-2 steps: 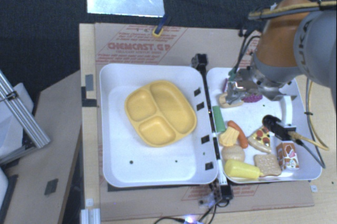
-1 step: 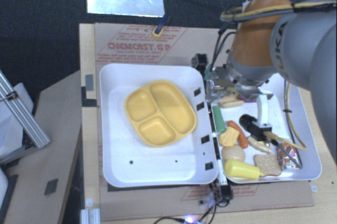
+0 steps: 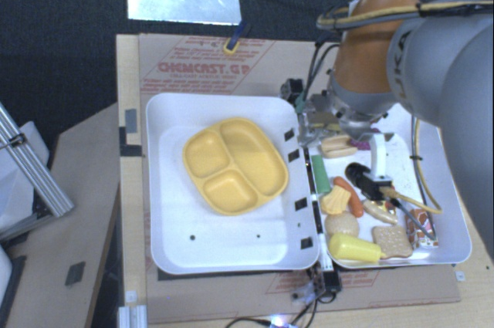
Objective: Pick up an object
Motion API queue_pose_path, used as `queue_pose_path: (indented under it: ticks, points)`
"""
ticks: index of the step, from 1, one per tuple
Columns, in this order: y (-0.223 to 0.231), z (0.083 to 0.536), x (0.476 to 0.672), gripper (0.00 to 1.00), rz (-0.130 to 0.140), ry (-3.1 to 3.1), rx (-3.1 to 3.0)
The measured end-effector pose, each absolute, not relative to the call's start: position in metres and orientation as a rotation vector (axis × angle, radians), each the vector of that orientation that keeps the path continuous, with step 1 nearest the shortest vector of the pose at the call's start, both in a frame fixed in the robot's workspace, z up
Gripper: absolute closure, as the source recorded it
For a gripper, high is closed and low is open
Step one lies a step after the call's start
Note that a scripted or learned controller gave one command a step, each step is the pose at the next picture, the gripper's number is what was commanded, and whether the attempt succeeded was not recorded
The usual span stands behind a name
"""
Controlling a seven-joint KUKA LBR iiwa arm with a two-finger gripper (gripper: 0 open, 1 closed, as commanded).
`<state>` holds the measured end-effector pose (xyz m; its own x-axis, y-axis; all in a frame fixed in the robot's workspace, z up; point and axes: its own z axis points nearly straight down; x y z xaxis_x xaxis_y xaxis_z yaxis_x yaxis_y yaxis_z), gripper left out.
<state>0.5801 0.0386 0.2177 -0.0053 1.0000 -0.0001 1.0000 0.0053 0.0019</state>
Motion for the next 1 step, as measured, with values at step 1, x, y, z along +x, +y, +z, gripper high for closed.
queue_pose_path:
  ticks: [1]
  points:
    - [0.0404,0.2153,0.5728,1.0,-0.001,2.226,2.216]
